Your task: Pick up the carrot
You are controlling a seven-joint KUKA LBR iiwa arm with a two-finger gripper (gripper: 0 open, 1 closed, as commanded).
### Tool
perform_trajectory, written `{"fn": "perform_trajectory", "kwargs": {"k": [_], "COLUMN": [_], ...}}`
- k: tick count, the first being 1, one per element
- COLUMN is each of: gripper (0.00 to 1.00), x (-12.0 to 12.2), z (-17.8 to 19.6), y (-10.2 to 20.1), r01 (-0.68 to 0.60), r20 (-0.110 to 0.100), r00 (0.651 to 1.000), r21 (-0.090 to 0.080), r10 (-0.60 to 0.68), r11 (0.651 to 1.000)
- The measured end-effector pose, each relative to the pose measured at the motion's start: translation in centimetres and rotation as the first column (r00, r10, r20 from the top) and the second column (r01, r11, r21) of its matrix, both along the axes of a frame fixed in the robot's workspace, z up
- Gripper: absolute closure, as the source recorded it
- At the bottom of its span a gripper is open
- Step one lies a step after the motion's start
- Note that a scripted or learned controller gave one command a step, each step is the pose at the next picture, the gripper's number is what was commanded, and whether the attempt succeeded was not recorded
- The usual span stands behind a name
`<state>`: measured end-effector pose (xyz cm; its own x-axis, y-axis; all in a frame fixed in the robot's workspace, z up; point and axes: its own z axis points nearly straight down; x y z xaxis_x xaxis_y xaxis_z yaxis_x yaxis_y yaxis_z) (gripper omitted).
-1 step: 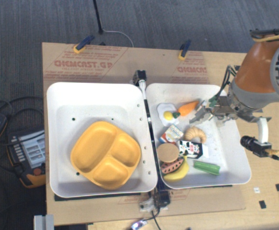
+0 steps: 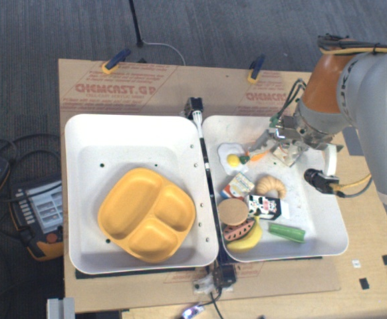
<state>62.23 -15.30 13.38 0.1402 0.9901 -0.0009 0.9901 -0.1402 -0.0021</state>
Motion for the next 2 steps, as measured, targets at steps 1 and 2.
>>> {"fn": "perform_trajectory", "kwargs": {"k": [1,2], "gripper": [0.00,1.00], "x": [1.8,1.8], "z": [-4.3,-3.3], "y": [2.1,2.2], "r01": [0.062,0.061], "r20": [0.010,0.012], "r00": [0.998,0.998], "r21": [-0.002,-0.002], "r10": [-0.062,-0.061], "r11": [0.998,0.998]}}
